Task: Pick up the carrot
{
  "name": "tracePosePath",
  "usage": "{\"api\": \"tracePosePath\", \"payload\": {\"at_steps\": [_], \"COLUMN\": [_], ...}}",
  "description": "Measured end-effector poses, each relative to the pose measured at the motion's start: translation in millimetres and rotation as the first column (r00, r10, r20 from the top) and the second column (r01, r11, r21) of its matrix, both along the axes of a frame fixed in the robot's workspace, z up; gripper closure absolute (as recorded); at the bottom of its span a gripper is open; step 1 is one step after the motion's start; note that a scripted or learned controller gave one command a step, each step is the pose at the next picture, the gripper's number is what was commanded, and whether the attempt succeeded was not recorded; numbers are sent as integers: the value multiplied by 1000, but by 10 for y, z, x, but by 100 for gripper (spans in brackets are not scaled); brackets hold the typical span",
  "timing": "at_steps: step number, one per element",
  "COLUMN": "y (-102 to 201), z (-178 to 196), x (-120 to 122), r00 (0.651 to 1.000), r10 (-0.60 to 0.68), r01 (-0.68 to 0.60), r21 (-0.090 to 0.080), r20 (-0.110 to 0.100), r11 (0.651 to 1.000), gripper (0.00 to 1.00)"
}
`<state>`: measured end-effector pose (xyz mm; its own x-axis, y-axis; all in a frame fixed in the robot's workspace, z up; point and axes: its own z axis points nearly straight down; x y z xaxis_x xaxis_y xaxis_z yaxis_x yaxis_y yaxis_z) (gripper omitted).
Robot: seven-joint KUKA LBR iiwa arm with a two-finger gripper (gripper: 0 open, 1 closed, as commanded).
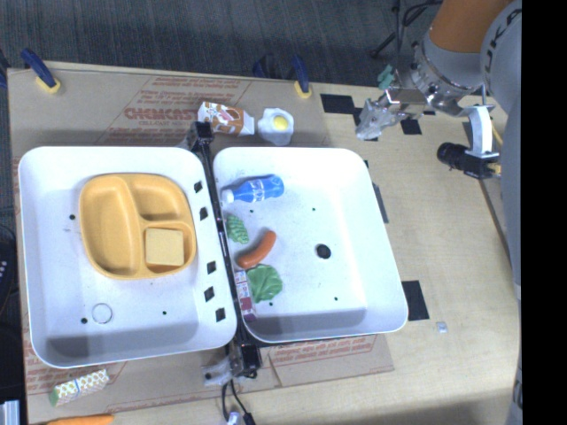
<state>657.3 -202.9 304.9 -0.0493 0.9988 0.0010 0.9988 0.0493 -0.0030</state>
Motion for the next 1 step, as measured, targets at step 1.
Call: {"api": "tracePosePath", "payload": {"at_steps": [1], "y": [7], "z": [104], "x": [6], "r00": [1000], "r10": [5], "r01": [-5], "r21": [0], "r20": [0], "r11": [1000], "gripper": [100]}}
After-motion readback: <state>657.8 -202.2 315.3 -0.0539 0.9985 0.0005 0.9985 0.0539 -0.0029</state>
